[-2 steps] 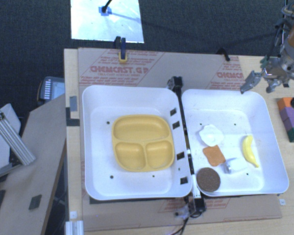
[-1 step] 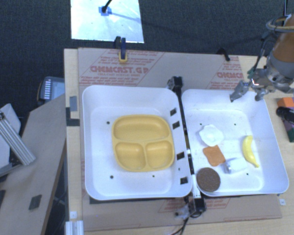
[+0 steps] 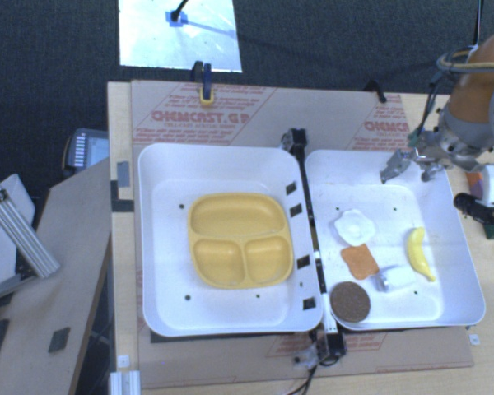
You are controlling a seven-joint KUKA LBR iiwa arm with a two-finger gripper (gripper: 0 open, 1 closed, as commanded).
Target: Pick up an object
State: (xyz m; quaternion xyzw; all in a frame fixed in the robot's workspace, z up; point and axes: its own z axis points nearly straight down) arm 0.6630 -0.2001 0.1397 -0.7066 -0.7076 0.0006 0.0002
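Note:
My gripper (image 3: 410, 171) hangs over the back edge of the right bin (image 3: 461, 303), open, with nothing between its fingers. Below it in that bin lie a white fried-egg piece (image 3: 353, 225), an orange toast-like slice (image 3: 361, 261), a yellow banana (image 3: 419, 254), a round brown patty (image 3: 350, 301) at the front left corner and a small pale grey item (image 3: 382, 282). All of them rest on the bin floor, well in front of the gripper.
The left bin (image 3: 160, 303) holds a yellow divided plate (image 3: 237, 239). A black divider strip (image 3: 305, 220) runs between the bins. Brown cardboard (image 3: 230, 113) lies behind them, with a shiny sheet (image 3: 179, 23) farther back.

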